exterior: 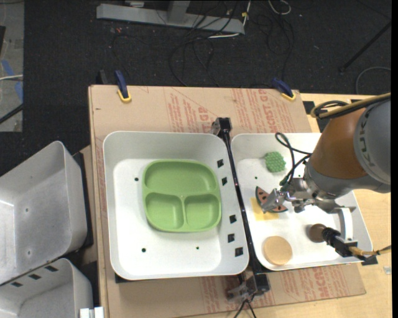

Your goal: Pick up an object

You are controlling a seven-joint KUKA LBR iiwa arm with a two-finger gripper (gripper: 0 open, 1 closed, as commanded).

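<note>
One tan round disc (277,249) lies near the front edge of the right bin (298,138) on the bench (161,105). Behind it the tool (278,200) sits low at a small yellow-and-red wedge (262,200) by that bin's left wall; I cannot tell whether it is open or closed. The left bin (124,186) holds a green divided plate (182,195). Farthest back, a green knobbly ball (274,162) rests in the right bin.

A dark floor (56,56) surrounds the counter (380,211), strewn with loose black cables (205,49) and a grey metal rail (168,15) along the top edge. A brown board (180,105) (printed with faded red lettering) covers the counter, held by a clamp (122,87) at each far corner. Spare white tubs (37,199) sit at the left. Light is even.
</note>
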